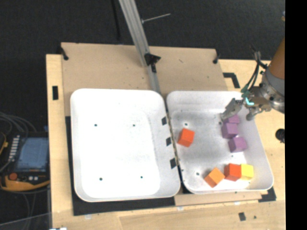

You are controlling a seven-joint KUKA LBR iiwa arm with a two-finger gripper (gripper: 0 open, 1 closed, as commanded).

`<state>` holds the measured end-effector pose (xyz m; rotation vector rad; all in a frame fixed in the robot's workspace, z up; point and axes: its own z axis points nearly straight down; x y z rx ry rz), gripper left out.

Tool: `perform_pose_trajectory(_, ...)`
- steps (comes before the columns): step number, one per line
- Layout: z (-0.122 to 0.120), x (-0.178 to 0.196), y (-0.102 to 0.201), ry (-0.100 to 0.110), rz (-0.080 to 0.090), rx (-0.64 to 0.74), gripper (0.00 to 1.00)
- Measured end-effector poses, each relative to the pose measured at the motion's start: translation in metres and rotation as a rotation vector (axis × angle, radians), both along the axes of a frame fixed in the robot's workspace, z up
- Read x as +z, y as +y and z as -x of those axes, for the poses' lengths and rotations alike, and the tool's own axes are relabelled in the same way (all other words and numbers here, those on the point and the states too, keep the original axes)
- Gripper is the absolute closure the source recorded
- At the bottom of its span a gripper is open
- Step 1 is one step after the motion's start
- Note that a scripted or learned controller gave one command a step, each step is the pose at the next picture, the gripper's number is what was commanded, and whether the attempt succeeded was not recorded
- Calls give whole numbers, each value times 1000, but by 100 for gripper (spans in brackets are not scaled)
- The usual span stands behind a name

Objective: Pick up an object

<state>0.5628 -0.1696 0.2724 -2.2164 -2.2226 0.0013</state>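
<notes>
My gripper (241, 111) hangs over the right bin (201, 104) near its far right side, fingers spread apart with nothing between them. Just below the fingertips lies a purple block (230, 127), and a second purple block (238, 143) sits a little nearer the front. An orange block (186, 137) rests alone toward the bin's left side. Along the front edge sit an orange block (215, 177), a red block (232, 171) and a yellow block (246, 171), close together.
The left bin (120, 143) lies beside the right one, their rims meeting in the middle. A slanted metal bar (136, 30) rises from the bench behind the bins. A screen device (29, 155) with cables sits off the bench at the left.
</notes>
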Motion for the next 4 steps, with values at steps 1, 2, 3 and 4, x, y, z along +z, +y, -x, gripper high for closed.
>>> perform_pose_trajectory(1,-1,2,0,-4,0,0,0)
perform_pose_trajectory(2,-2,-44,-10,1,4,-5,0)
perform_pose_trajectory(3,-4,-87,-13,1,4,-5,0)
perform_pose_trajectory(4,-7,-147,-9,2,3,-8,0)
